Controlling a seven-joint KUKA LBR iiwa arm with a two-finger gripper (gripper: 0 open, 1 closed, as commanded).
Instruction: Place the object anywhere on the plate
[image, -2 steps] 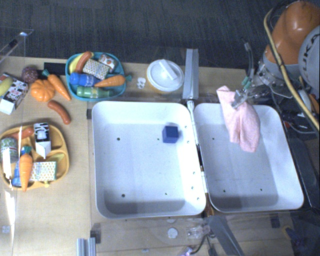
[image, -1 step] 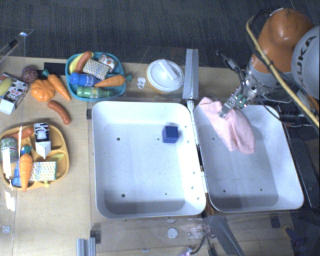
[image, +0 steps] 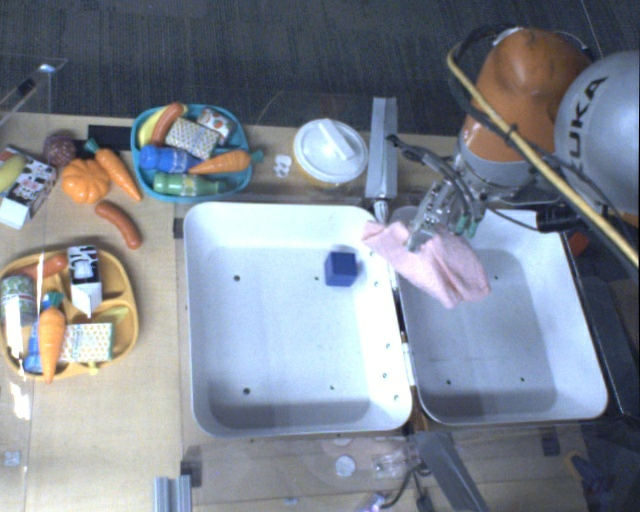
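Gripper (image: 436, 226): poised over the near-left corner region of the right bin (image: 575, 395), fingertips buried in the top of a pink cloth (image: 440, 262); seemingly pinched on a fold of it, with cloth bunched up between the fingers.
Pink cloth: draped from the gripper, one corner spilling left across the seam between the bins, the rest trailing down and right over the right bin's floor.
Plate: nothing plainly a plate in the bins; a round white lidded dish (image: 331, 150) behind the bins, identity uncertain.
Blue block (image: 342, 267): loose on the floor of the left bin (image: 290, 400), near its upper right, just left of the cloth's corner.
Risk, grip: thin fold only, likely to slip out under a quick lift or swing.
Risk, snag: trailing corner apt to catch on the bin rims at the seam.
Risk, landing: limp cloth prone to hang off any small target.
Risk, collision: low sweep leftward apt to drag cloth over the blue block.
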